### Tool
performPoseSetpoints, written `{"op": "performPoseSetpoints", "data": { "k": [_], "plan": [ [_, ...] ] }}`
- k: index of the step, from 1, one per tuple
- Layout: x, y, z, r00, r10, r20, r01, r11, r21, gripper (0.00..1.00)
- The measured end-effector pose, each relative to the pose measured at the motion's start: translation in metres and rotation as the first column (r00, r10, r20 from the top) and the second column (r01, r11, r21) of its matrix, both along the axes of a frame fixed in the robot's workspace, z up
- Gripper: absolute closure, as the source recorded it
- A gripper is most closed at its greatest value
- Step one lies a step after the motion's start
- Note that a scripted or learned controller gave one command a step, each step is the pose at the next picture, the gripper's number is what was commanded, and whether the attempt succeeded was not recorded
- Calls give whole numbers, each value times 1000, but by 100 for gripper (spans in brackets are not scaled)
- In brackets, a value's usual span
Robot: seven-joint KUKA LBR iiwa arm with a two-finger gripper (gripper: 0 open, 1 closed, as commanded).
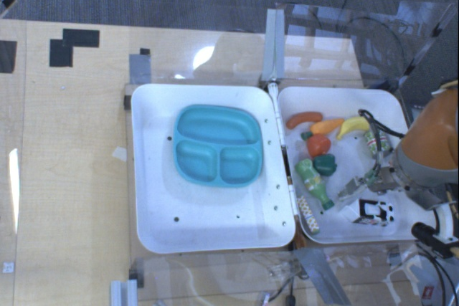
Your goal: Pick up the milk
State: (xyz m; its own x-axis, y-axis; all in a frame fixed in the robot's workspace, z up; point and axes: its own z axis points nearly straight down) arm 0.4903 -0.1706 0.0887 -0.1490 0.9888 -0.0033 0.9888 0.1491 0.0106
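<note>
Though apart, milk [374, 212] below end effector [362, 185].

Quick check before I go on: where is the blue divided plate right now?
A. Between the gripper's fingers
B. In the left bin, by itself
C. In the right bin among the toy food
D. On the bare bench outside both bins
B: the blue divided plate lies flat in the left bin, while the toy food, such as the banana and the sausage, sits in the right bin.
</note>
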Motion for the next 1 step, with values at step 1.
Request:
{"op": "performPoseSetpoints", "data": {
  "k": [1],
  "plan": [
    [1, -36, 0, 995, 97, 2, -97, 995, -3, 0]
  ]
}}
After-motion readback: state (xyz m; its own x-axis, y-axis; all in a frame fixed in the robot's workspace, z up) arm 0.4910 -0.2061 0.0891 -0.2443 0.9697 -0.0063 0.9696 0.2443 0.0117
